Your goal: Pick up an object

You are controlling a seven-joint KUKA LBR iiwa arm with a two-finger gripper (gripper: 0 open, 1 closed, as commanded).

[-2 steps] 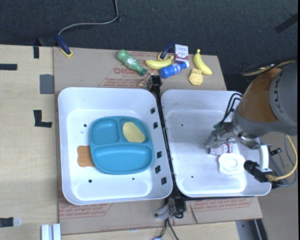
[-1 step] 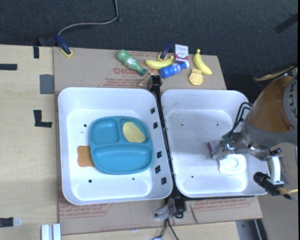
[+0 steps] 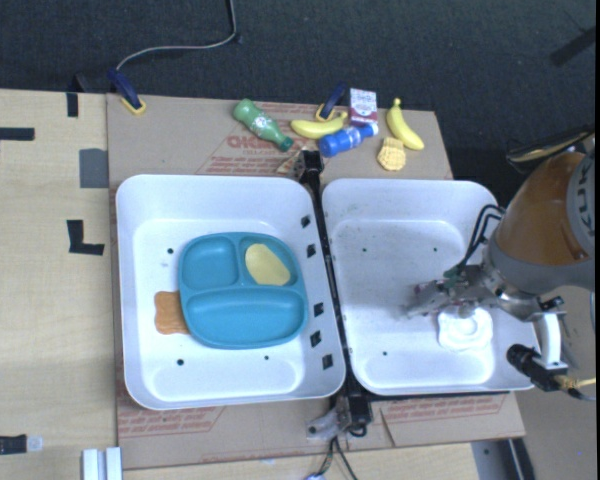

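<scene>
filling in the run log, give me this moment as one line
arm: over right bin | gripper: low, beside white object | grasp: none seen | left bin: blue tray, yellow item, orange item

I'm looking down at a small white object (image 3: pixel 461 330) lying on the floor of the right bin (image 3: pixel 400 218), toward its near right part. It's pale against the white bin, so its outline is hard for me to read; it seems rounded and low, resting flat. The gripper (image 3: pixel 432 298) sits just to its upper left, very close, though I can't tell from here whether they touch.
</scene>
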